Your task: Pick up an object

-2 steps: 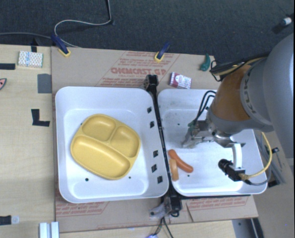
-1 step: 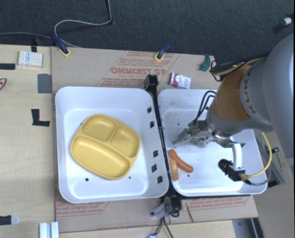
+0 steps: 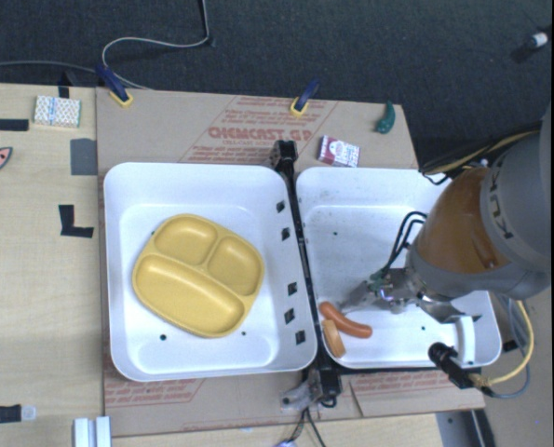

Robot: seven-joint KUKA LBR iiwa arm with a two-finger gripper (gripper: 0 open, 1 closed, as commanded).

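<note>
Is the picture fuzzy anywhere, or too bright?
In the camera view, the yellow plate looks sharp, and the white bins are bright but not washed out. The tool by the hot dogs is small and murky, with the arm's soft shadow beneath.

Two orange-brown sausages, touching at an angle, lying flat, near-left corner of right bin

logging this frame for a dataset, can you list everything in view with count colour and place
bins: 2, white, side by side on the bench
divided plate: 1, yellow, in the left bin
hot dogs: 2, orange-red, near front-left corner of the right bin
clamps: 2, yellow and blue, on the cardboard's far edge
small packet: 1, red and white, behind the right bin
arm: 1, grey with orange band, over the right bin
gripper: 1, dark, low in the right bin beside the hot dogs
</note>
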